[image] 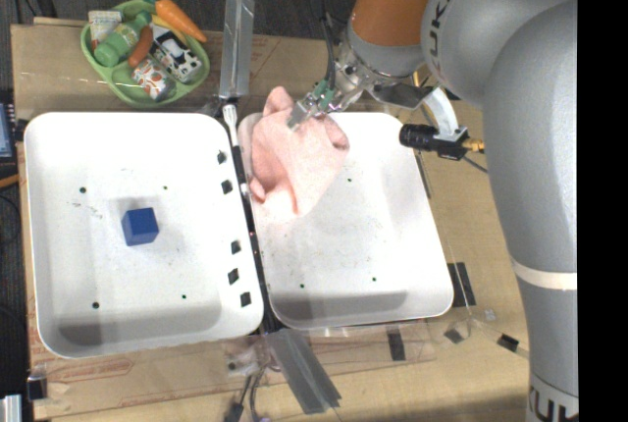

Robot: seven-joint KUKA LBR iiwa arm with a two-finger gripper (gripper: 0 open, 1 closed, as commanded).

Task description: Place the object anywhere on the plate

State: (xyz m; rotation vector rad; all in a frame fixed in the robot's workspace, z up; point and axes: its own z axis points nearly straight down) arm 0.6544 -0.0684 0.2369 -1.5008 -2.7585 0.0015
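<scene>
— What is seen of the object?
— A pink cloth [289, 158], crumpled, is draped over the right bin's upper left corner, against the divider.
— Is it lifted?
— Its upper edge seems raised, though this cannot be judged surely.

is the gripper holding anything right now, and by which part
The gripper appears to pinch the pink cloth at its upper edge, in the right bin. The grip itself is too small to confirm.

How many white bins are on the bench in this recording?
2. The left bin holds a blue cube; the right bin holds a pink cloth draped at its upper left corner, which could hide something beneath.
</scene>
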